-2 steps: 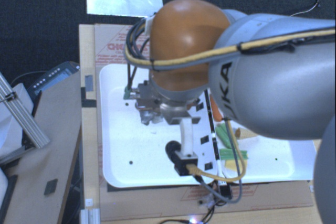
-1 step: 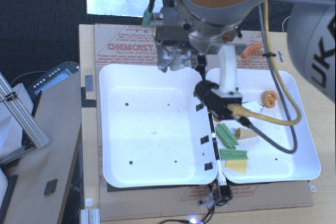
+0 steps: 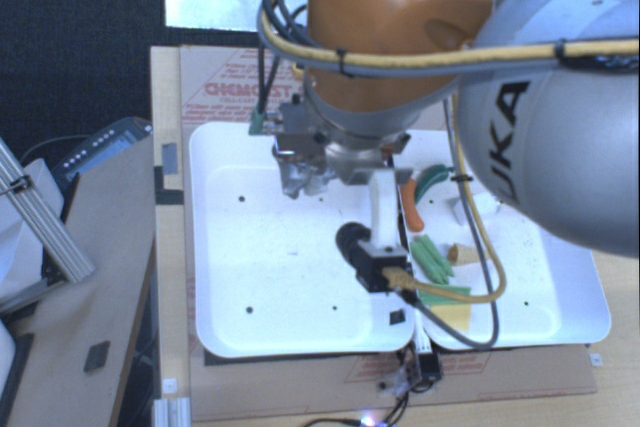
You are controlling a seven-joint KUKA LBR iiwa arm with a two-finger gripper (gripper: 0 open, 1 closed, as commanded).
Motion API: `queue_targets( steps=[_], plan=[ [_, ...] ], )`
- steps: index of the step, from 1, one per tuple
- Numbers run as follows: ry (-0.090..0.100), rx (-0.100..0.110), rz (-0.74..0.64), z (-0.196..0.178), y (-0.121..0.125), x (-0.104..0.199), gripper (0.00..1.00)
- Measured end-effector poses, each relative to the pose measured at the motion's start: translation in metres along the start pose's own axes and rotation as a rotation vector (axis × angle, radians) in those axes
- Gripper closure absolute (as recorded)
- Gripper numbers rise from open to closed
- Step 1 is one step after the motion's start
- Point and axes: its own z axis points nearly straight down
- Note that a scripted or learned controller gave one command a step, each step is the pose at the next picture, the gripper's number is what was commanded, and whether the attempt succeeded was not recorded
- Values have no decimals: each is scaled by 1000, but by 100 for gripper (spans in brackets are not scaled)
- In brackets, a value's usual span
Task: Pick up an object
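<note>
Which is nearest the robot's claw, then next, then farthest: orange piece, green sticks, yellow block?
From the gripper:
1. Orange piece, left side of the right bin.
2. Green sticks, same bin, farther forward.
3. Yellow block, near that bin's front edge.

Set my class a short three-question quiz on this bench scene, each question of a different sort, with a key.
1. True or false: the gripper hangs over the view's left bin.
2. Where does the orange stick lie? A) in the left bin B) in the view's right bin C) on the bench outside both bins.
3. Fill in: the flat piece near the right bin's front rim is ___ in colour.
Key: 1 true; 2 B; 3 yellow.
</note>
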Motion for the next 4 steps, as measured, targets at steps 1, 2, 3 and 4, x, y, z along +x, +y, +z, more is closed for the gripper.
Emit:
queue_targets(
  steps=[1,2,3,4],
  plan=[
    [8,-15,-3,-67,1,0,100],
    [-2,3,0,71,0,0,100],
    [2,-8,5,110,92,-38,100],
    [3,0,-6,176,32,3,100]
  ],
)
